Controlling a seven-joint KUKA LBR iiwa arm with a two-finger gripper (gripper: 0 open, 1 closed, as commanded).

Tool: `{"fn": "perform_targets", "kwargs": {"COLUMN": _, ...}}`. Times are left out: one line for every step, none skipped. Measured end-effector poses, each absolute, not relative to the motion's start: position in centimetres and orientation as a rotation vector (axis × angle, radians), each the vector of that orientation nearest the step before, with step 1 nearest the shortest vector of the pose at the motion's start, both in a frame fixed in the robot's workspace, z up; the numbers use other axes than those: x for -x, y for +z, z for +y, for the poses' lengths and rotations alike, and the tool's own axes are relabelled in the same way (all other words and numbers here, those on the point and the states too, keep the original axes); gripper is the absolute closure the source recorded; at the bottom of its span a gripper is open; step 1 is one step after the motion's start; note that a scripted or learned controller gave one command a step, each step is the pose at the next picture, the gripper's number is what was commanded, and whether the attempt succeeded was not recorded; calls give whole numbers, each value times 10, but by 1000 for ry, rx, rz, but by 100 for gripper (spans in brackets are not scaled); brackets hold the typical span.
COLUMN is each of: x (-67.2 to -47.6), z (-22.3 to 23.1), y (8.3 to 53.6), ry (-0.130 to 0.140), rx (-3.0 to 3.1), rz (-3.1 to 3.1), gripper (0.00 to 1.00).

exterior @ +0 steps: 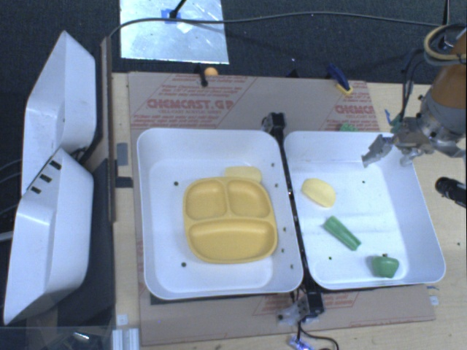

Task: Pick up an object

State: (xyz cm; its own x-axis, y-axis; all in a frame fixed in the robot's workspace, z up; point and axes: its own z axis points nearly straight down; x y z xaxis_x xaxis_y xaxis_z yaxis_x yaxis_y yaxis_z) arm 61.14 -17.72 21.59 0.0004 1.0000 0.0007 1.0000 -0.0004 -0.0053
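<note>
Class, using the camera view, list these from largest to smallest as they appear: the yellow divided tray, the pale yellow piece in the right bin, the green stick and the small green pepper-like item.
1. Yellow divided tray
2. Pale yellow piece and green stick: look alike, unranked
3. Small green item

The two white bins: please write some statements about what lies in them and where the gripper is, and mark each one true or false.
1. The yellow divided tray lies in the left bin. True.
2. The green cylinder lies in the left bin. False: it lies in the right bin, below the pale yellow piece.
3. The gripper holds the pale yellow piece. False: that piece lies on the bin floor, apart from the gripper.
4. A small green object lies near the right bin's lower right corner. True.
5. The gripper is over the right bin's upper right part. True.
</note>
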Motion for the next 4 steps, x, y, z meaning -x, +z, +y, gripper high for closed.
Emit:
{"fn": "perform_targets", "kwargs": {"x": -613, "z": -177, "y": 220, "ry": -1, "rx": 2222, "rz": -2223, "gripper": 0}}
{"fn": "perform_targets", "kwargs": {"x": -609, "z": -179, "y": 177, "ry": 2, "rx": 2220, "rz": -2220, "gripper": 0}}
{"fn": "perform_targets", "kwargs": {"x": -613, "z": -170, "y": 129, "ry": 2, "rx": 2219, "rz": -2221, "gripper": 0}}
{"fn": "perform_targets", "kwargs": {"x": -612, "z": -169, "y": 82, "ry": 2, "rx": 2220, "rz": -2221, "gripper": 0}}
